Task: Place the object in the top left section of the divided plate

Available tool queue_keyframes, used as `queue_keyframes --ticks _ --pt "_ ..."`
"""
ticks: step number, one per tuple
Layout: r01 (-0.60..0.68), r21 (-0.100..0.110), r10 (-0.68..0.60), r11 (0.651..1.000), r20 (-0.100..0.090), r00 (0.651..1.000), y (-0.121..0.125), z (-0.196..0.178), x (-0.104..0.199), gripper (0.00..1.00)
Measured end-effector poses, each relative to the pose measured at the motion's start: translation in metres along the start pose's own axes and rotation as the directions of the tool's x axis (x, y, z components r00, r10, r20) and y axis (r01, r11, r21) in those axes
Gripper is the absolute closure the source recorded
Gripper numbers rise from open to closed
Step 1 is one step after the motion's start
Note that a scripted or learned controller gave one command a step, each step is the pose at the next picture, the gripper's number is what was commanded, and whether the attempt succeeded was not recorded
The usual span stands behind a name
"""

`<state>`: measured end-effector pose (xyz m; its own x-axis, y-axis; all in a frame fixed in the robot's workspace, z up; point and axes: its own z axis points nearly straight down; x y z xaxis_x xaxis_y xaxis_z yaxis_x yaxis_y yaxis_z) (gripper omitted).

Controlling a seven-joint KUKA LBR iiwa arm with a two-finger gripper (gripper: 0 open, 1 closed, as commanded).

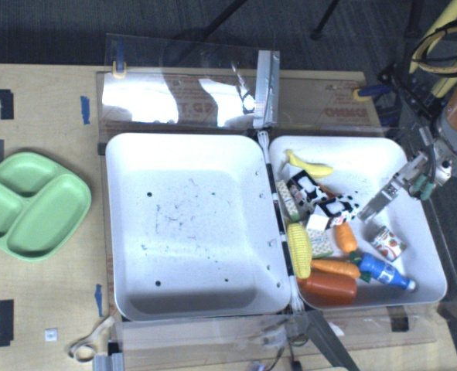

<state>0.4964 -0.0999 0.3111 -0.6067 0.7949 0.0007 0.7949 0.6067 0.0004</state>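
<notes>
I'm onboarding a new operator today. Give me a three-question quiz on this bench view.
1. True or false: the green divided plate lies inside the left bin.
2. Which bin holds the banana? A) left B) right
3. Fill in: the corn cob lies along the right bin's ____ wall.

Key: 1 false, it sits on the bench left of both bins; 2 B; 3 left.

Pincer (365, 214) hung over right bin (383, 151). Just left of and below it, clutter packed tight: banana (308, 163), checkered box (315, 194), corn (298, 248), carrot (335, 268), blue bottle (386, 273). Further left, past the centre divider (278, 207), left bin (185, 215) floor lay open. Far left, green divided plate (32, 205) sat unobstructed on bench (42, 300).
</notes>
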Motion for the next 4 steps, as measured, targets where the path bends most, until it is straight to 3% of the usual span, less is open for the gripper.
queue_keyframes --ticks 1,2,3,4 --pt "-0.029 0.0 0.029 1.0 0.002 1.0 -0.046 -0.038 -0.033 0.0" --pt "-0.125 0.0 0.125 0.992 0.002 0.992 -0.044 -0.095 -0.118 0.0" --pt "-0.288 -0.001 0.288 0.958 0.003 0.958 0.003 -0.121 -0.157 0.0" --pt "-0.382 0.0 0.382 0.924 0.002 0.924 0.062 -0.123 -0.201 0.0"
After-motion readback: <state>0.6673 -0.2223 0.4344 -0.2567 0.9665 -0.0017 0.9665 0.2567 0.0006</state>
